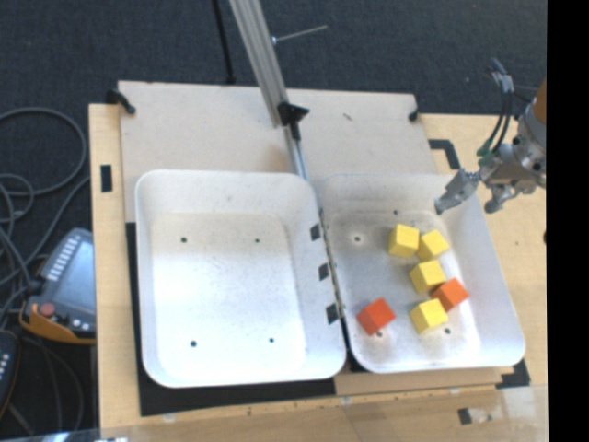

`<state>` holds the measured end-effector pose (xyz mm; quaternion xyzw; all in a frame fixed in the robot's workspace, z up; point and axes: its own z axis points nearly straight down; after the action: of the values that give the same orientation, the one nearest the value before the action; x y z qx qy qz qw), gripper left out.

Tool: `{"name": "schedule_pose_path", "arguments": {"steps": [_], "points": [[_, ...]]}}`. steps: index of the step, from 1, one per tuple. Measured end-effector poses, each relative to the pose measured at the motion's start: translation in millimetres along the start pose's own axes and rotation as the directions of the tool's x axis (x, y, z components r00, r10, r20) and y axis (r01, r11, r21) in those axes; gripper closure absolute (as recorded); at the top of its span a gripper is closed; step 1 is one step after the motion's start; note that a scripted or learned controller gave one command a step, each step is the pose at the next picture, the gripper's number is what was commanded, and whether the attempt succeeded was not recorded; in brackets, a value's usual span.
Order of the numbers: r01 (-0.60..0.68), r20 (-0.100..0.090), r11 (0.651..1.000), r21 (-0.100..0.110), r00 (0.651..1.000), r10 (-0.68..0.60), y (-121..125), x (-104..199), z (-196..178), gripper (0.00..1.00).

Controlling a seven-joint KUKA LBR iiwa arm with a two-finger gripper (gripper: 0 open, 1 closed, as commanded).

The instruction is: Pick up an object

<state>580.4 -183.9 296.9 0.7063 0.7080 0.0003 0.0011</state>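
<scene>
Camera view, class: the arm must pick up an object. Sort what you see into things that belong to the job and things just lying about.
Job: gripper, open above the right bin; four yellow cubes; two orange cubes.

Lying about: left bin; aluminium pole; handheld pendant; cables.

I see a pale wooden bench (pixel 106 247) standing on dark grey carpet (pixel 83 26). Black cables (pixel 23 168) trail across the floor at left, beside a grey handheld pendant (pixel 64 279).

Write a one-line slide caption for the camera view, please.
Open gripper above the right bin's far edge; four yellow and two orange cubes inside.
</scene>
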Motion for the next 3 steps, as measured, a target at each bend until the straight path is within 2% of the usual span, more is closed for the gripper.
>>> {"name": "schedule_pose_path", "arguments": {"steps": [1,2,3], "points": [[0.000,-0.001,1.000,0.008,1.000,0.000,19.4,4.4,125.2,0.00],[-0.001,0.008,1.000,-0.022,1.000,0.002,20.6,4.0,169.2,0.00],[-0.008,0.008,1.000,-0.023,1.000,0.008,20.5,2.5,160.4,1.00]]}}
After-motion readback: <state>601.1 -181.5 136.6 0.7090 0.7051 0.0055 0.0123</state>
